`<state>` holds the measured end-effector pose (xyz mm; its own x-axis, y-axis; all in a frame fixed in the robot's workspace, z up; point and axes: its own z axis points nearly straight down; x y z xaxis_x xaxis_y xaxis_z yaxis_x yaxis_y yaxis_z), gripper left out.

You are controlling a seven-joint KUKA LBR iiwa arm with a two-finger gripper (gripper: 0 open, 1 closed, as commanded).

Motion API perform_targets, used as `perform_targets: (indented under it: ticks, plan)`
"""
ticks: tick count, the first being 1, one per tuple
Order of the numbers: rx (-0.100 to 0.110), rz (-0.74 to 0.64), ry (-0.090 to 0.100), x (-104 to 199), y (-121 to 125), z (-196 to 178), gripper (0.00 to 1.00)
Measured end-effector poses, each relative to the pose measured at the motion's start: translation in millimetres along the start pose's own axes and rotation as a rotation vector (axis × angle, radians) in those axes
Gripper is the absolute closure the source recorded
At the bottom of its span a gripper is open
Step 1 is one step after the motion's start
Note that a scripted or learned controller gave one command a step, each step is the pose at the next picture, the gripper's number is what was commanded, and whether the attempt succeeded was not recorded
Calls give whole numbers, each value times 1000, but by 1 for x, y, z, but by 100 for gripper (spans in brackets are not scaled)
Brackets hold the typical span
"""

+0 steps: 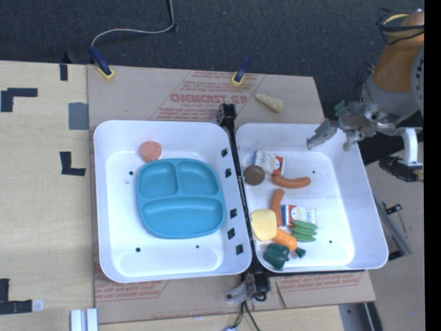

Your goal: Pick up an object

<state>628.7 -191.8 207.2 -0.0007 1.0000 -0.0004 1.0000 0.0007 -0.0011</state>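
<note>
Progress: nothing is lifted yet; the whole pick is judged to remain.
Gripper [335,136]: seen spread open and empty, above the right bin's [344,254] rim at 2 o'clock.
Objects: a sausage [292,181], carton [267,163] and yellow piece [262,224] are clustered at the bin's 9 o'clock side.
Room: bare floor is left along the bin's 3 o'clock wall.
</note>
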Motion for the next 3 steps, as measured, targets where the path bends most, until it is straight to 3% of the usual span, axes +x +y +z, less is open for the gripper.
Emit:
perform_targets:
  ticks: [1, 2, 3]
  plan:
    - [3, -1, 2, 55, -38, 73, 0]
    - [-3, 0, 0, 91, -67, 121, 0]
    - [-6, 1, -4, 89, -67, 111, 100]
